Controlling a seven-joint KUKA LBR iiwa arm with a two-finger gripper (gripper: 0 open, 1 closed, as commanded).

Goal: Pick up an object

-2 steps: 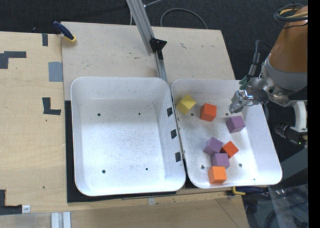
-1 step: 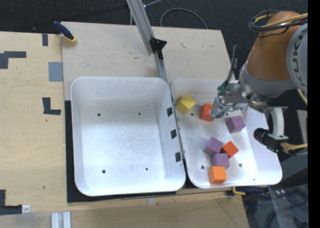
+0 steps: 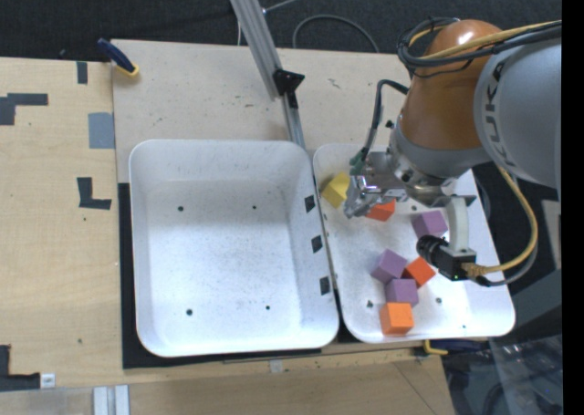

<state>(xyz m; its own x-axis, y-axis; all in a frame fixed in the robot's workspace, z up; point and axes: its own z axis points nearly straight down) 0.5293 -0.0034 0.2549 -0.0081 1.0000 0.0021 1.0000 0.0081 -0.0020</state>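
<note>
Orange plastic cube (image 3: 397,316) lies loose at right bin (image 3: 484,317) front. Tool (image 3: 361,198) low over red-orange block (image 3: 381,212), beside yellow block (image 3: 336,189); finger state: cannot tell. Nothing lifted; grasp and lift remain.

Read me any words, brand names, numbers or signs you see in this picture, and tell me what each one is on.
"KU": large dark letters running down the grey arm at the picture's right, cut off by the edge.
I can read nothing else: the bins, the blocks and the tape marks on the bench carry no legible text.
</note>
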